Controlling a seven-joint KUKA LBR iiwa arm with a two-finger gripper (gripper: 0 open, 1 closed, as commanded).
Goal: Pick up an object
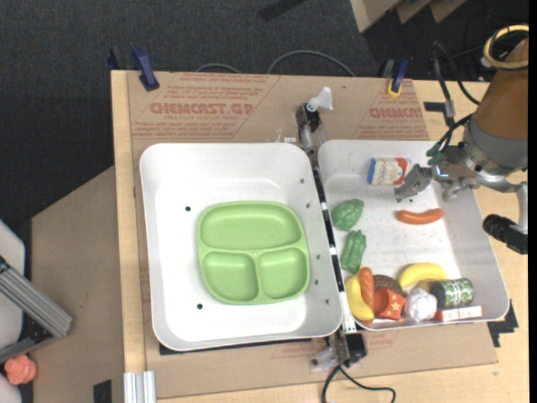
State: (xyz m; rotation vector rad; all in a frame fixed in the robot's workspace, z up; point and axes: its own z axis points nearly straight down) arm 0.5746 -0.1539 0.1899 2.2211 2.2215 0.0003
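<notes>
The right-hand white bin (495, 263) serves as the landmark: a shallow, smooth plastic tray with rounded corners, lying on a table (210, 99) covered by printed brown cardboard. Touching its left wall sits the left-hand white bin (159, 225), of the same glossy plastic, and in that one lies a pale green plate (252, 250), matte, rounded-rectangular, divided into one long compartment and two smaller ones.

Inside the right-hand bin, near its upper edge, lies a small white carton (387, 171) with a blue and red label, on its side. Just below and right of the carton is a sausage (419, 217), a smooth, slightly curved orange-red cylinder. Along the bin's left wall rest two bumpy green vegetables: a rounder one (346, 213) and, below it, a ridged longer one (353, 250). The bin's lower edge holds a crowded cluster: a yellow banana (422, 273), a second yellow curved piece (357, 296) by the left wall, an orange carrot-like stick (367, 282), a red piece with a star (393, 303), a crinkled white lump (420, 306) and a dark green can (454, 292) on its side.

The gripper (428, 179) hangs over the bin's upper right part, between the carton and the sausage, on the grey arm (497, 141); whether its dark metal fingers are spread or pressed together cannot be told, and nothing is visibly between them.
</notes>
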